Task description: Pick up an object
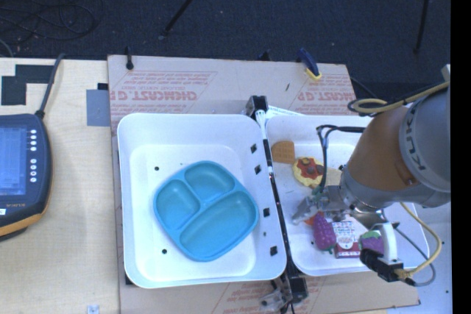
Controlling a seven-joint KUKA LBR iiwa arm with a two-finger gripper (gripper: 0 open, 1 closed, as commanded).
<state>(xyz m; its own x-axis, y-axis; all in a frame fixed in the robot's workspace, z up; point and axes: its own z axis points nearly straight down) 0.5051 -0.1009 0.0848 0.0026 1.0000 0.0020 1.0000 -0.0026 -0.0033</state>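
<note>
In the right bin (423, 228) I see a small cluster of toy items. Nearest the gripper (315, 206) is a purple piece (324, 232), lying toward the bin's near edge, with a red-and-white packet (346, 239) touching it on the right and a small green piece (370, 239) just beyond that. Farther toward the bin's back edge sits a yellow item with red spots (307, 170), and just beside it, closer to the divider, a round tan piece (282, 151).

My gripper hangs low over the middle of this bin, just above the purple piece and in front of the yellow one. Its metal fingers are a grey blur against the white floor, so I cannot tell how far apart the jaws stand, nor whether anything is between them. The arm (390, 158) comes in over the bin's right side, its orange band covering much of the bin's far right corner.

The left bin (132, 158) holds a blue divided plate (205, 209), lying flat near its centre, turned at an angle to the bin's walls. Both bins rest on a cardboard sheet (191, 88) on the bench. A handheld control pendant (20, 165) lies at the bench's left edge.
</note>
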